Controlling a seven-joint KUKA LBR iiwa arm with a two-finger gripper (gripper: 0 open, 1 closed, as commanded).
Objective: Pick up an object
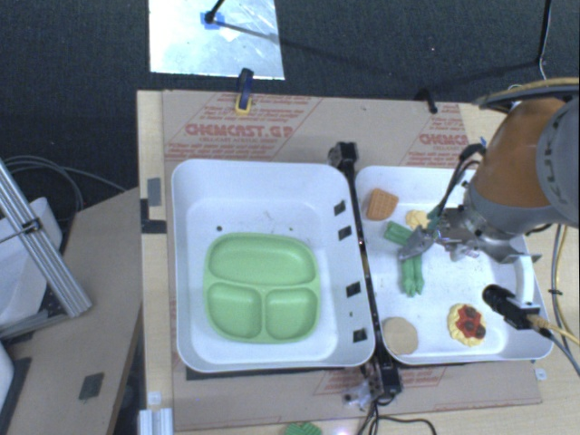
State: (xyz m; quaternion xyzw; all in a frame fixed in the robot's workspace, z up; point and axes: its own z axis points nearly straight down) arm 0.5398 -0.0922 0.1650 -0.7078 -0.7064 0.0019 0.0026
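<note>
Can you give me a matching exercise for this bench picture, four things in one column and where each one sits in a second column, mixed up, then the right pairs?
Things:
1. green divided plate
2. orange waffle-like piece
3. small pizza
4. round tan cookie

Places:
A. front right of the right bin
B. in the left bin
C. front left corner of the right bin
D. back left of the right bin

Pairs: 1-B, 2-D, 3-A, 4-C
</note>
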